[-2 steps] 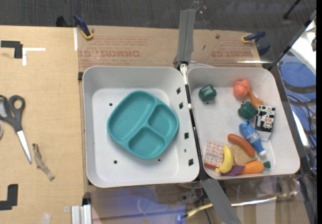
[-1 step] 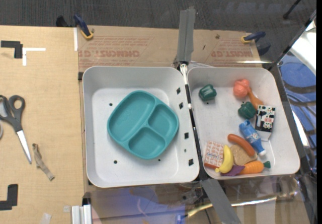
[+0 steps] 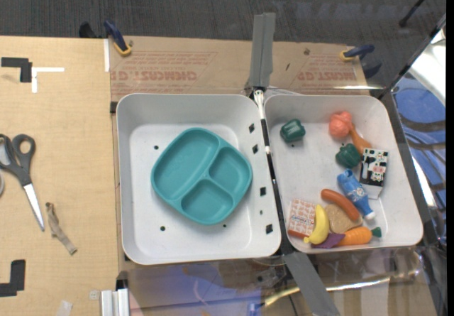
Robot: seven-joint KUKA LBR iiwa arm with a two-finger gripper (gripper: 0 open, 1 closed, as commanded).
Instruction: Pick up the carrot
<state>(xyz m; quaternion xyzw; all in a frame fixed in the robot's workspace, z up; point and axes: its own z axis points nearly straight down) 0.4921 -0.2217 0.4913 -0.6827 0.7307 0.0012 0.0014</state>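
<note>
In the right bin (image 3: 397, 165), at its front edge towards the right corner, lies the carrot (image 3: 357, 236). The task stands at its opening step: no approach is under way and the carrot is ungrasped. The state of the fingers cannot be told.

Condition of the item: a small orange piece lying flat, roughly parallel to the bin's front wall, with a green stub at the end nearer the bin's right wall. It is crowded. A purple piece (image 3: 333, 240) touches its other end, with a banana (image 3: 320, 226) beyond that, and a tan slice (image 3: 340, 222) sits just behind, towards the bin's middle.

Assessment: the next move calls for a descent over the carrot's middle, fingers set across its short axis. The front wall and the neighbours leave little room, so a nudged or doubled pick is a likely fault.
</note>
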